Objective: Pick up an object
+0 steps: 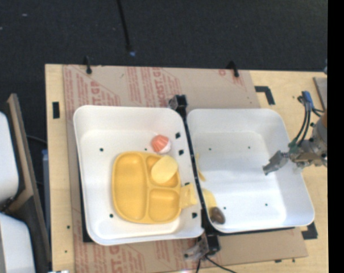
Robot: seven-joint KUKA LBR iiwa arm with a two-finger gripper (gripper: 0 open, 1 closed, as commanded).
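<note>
I see the pincer (pixel 272 165) at the right bin's (pixel 245 124) right wall; I cannot tell its state. Well to its left in the left bin (pixel 103 124), a yellow tray (pixel 132 192) carries a pale round piece (pixel 164 169), a pink ball (pixel 160 144) beside it.

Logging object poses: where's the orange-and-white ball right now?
In the left bin, the ball sits just above the yellow tray's upper edge, near the divider.

Two white bins (pixel 132 118), yellow divided tray (pixel 132 195), pale yellow round piece (pixel 165 170), pink-orange and white ball (pixel 160 144), small brown object (pixel 217 214), grey end effector (pixel 274 164), tan desk (pixel 58 95), brown cardboard with red print (pixel 132 87), black floor (pixel 189 21)
</note>
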